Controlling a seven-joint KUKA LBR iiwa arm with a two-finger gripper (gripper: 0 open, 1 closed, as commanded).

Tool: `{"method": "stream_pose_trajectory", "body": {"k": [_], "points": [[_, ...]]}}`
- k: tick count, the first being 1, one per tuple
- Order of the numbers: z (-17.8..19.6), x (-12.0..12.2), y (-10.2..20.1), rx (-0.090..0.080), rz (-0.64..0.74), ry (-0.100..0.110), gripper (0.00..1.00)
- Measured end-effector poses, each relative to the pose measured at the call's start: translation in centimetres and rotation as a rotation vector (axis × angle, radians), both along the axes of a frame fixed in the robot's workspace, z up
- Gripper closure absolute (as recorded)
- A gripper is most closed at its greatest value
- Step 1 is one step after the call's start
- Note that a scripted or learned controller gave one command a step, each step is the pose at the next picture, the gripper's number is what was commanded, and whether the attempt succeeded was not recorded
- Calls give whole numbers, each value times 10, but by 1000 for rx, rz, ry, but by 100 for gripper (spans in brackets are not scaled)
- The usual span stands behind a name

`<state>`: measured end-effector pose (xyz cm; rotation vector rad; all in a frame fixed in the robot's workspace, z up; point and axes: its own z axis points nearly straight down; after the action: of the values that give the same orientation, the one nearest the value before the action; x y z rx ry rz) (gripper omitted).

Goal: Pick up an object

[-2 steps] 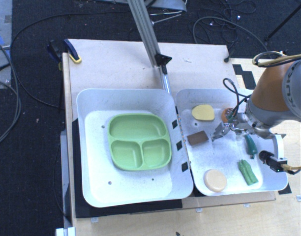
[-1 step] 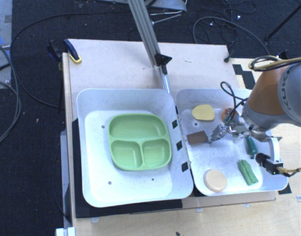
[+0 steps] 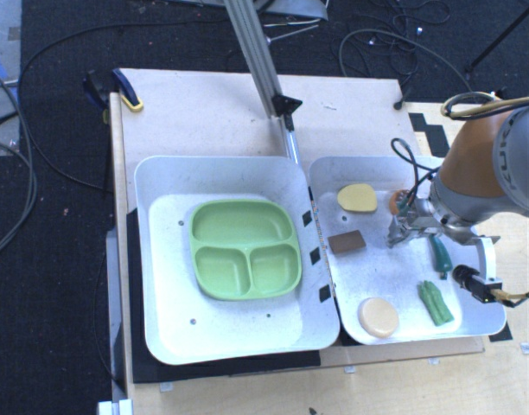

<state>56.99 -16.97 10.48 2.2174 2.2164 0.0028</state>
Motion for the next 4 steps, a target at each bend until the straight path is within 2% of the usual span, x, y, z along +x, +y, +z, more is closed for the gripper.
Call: {"method": "stream_pose_trajectory", "body": {"k": [1,3,4], "points": [[59,-5,5,2,3,0,100],[151,-12,1,1,3,0,100],[154,-18,61,5,9,6,100]]}}
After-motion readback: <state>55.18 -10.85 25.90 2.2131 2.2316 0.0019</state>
